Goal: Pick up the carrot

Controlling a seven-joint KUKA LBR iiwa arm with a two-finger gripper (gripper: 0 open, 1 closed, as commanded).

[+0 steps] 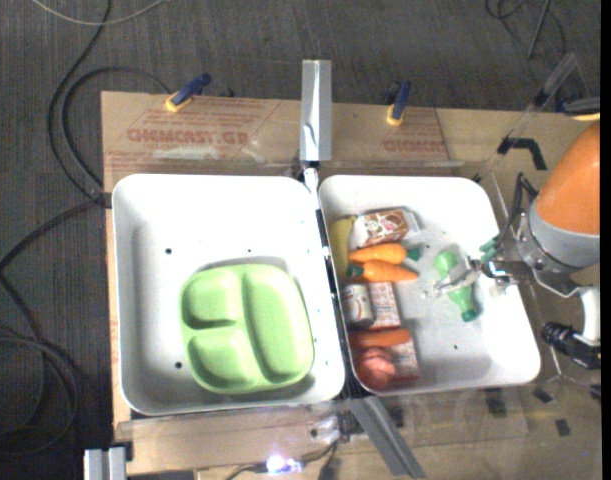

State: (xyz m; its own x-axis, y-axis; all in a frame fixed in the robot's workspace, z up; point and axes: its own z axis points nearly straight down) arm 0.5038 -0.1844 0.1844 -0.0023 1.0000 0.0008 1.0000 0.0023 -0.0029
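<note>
The grey arm (570, 218) reaches in from the right, wrist angled leftward.

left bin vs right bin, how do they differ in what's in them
The left bin holds one big thing, a green divided tray lying flat near its middle; the right bin holds several small things, carrots and small packets among them. The left bin's tray sits apart from the walls; the right bin's items crowd against its left wall. The gripper hangs over the right bin, none over the left. Both are shallow, white and side by side.
</note>
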